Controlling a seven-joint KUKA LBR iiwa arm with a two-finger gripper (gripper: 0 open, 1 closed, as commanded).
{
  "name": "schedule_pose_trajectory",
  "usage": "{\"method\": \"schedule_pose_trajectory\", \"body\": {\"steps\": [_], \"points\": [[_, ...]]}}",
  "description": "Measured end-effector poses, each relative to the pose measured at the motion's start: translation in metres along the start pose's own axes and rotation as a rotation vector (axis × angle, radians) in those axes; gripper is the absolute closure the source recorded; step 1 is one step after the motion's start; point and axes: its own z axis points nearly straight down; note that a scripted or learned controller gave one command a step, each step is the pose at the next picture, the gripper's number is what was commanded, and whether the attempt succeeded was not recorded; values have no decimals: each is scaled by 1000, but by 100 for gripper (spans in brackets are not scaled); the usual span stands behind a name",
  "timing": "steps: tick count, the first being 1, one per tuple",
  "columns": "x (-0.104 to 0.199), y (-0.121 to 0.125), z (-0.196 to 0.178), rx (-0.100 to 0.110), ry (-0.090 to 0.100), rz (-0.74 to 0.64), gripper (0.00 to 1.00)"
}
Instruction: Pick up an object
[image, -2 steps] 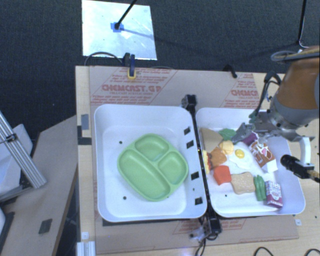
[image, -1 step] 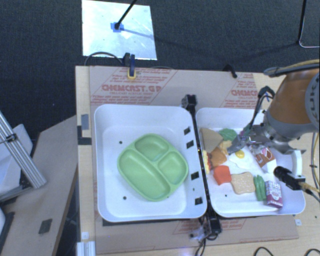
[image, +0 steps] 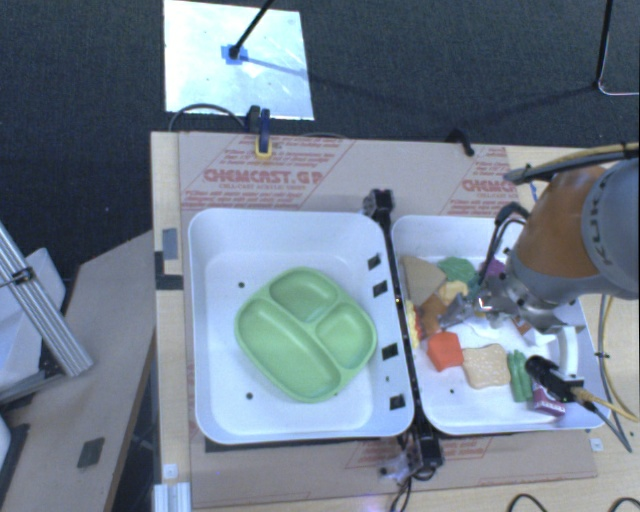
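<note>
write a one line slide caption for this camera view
Arm reaches into the right bin over toy food, including a red block and toast; green tray sits in the left bin.

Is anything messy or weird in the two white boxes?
Nothing is spilled or broken. The green tray lies flat but turned crooked in the left bin. The toy food is jumbled in the right bin, under the arm.

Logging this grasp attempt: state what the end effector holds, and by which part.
Cannot be told. The end effector is down among the toy food in the right bin, but nothing visibly sits between its fingers.
</note>
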Motion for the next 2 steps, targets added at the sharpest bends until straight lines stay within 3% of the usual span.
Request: {"method": "schedule_pose_trajectory", "body": {"steps": [1, 2], "points": [[0, 1, 17, -6, -2, 0, 0], [-1, 3, 5, -11, -3, 0, 100]]}}
